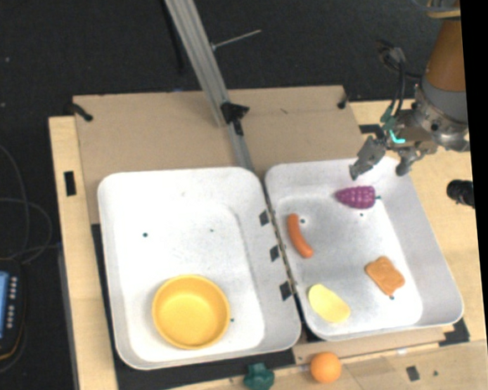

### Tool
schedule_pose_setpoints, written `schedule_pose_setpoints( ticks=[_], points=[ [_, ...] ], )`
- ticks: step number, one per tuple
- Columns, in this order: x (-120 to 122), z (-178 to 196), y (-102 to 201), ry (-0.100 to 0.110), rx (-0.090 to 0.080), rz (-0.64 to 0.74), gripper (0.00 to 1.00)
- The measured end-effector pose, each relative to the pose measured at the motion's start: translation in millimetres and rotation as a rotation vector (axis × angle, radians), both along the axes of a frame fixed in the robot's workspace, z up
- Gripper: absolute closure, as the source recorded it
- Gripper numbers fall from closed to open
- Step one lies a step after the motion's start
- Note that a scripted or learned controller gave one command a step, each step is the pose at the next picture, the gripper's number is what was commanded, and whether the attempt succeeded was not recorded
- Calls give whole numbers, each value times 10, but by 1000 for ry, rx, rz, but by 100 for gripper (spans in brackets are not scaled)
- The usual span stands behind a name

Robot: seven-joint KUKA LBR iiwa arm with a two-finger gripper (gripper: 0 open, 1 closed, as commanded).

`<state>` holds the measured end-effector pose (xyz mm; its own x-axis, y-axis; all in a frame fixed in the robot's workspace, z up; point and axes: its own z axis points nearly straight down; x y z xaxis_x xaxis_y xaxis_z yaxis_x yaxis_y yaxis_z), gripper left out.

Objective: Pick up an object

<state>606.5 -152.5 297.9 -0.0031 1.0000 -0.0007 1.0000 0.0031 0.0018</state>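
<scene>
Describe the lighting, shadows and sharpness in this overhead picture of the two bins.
Camera view: bright, even light washes out the white bins, so their surfaces look nearly featureless; the yellow bowl and the purple grapes cast only faint, soft shadows; the floor around the bench is very dark; the whole picture is slightly soft, and the gripper looks blurred.

Even overhead light, slightly soft focus

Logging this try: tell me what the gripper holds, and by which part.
Nothing is held. The gripper hangs open above the right bin's far corner, with nothing between its fingers. The purple grapes lie apart, just below it, on the bin floor.
</scene>
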Motion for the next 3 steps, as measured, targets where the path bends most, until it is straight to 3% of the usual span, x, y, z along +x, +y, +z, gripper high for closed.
schedule_pose_setpoints(
  ticks=[3],
  points=[
    [-19, -1697, 7, 6, -1, -4, 0]
  ],
)
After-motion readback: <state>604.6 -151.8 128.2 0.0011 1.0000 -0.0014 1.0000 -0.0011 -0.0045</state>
